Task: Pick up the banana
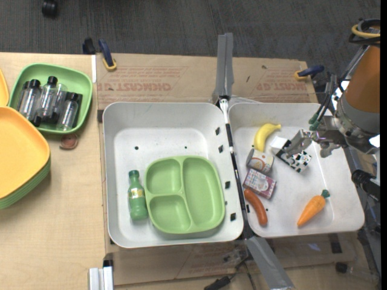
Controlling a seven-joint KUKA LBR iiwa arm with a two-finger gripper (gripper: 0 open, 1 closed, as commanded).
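Right bin [338,219]: we count six loose items. The banana [263,135], yellow and curved, lies toward the bin's 11 o'clock area, its upper tip pointing to 2 o'clock. At the banana's 6 o'clock, just beside it, we note a small carton [260,160] with an orange and pale label. At 6 o'clock from that sits a pink packet [260,183], touching or nearly touching the carton. A red sausage [256,207] lies at the packet's 6 o'clock, close to the bin's left wall. A toy carrot [312,209] with a green top lies toward the bin's 5 o'clock corner, well apart from the banana. A small black-and-white block [299,160] sits near the bin's centre.

Gripper [289,149]: we see it low over the right bin, at the banana's 4 o'clock, near the fruit but apart from it, directly beside the black-and-white block. Whether its fingers stand wide or narrow we cannot tell. The arm [363,95] enters from 3 o'clock.

Left bin [115,162]: we record a green divided tray [183,194] with three compartments, and a green bottle [137,195] lying at the tray's 9 o'clock, just beside it.

Bench, at 9 o'clock from the bins: a green dish [36,74] holding several dark-capped clear bottles [49,103], and a stack of orange plates [21,162].
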